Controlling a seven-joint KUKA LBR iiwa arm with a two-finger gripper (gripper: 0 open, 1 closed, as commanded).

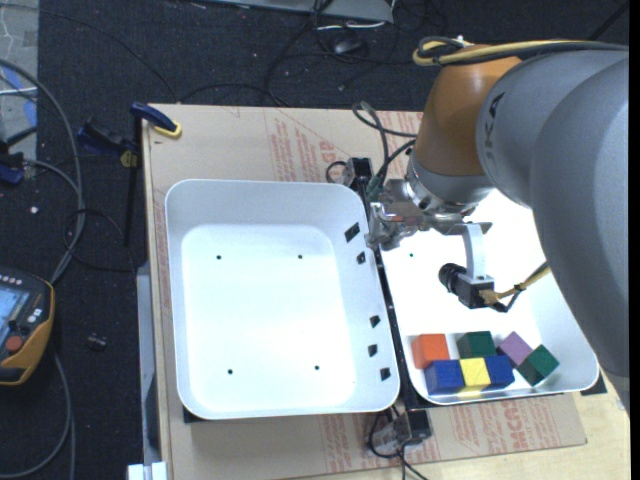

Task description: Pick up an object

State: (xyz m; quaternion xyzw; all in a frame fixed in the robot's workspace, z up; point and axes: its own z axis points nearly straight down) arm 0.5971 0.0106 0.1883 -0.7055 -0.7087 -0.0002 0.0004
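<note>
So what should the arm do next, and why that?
Probably swing toward the near end of the right bin and come down. The blocks, such as the orange block, are clustered there, while the gripper sits at the far end, away from them.

Left bin (pixel 190 268): floor bare, open from above across its full area.
Right bin (pixel 425 278): far half overhung by the arm (pixel 540 118) and tool (pixel 400 223); a strip of floor lies open between tool and blocks.
Blocks: orange (pixel 432 348), blue (pixel 444 375), yellow (pixel 474 372), green (pixel 477 344), purple (pixel 515 347), second green (pixel 539 363), packed along the near wall, several touching.
Camera pod (pixel 462 281): hangs just above the block row.
Divider: adjoining bin walls (pixel 375 288), tool close beside them.
Surface (pixel 250 143): far strip clear; clamp (pixel 155 118) at left corner.
</note>
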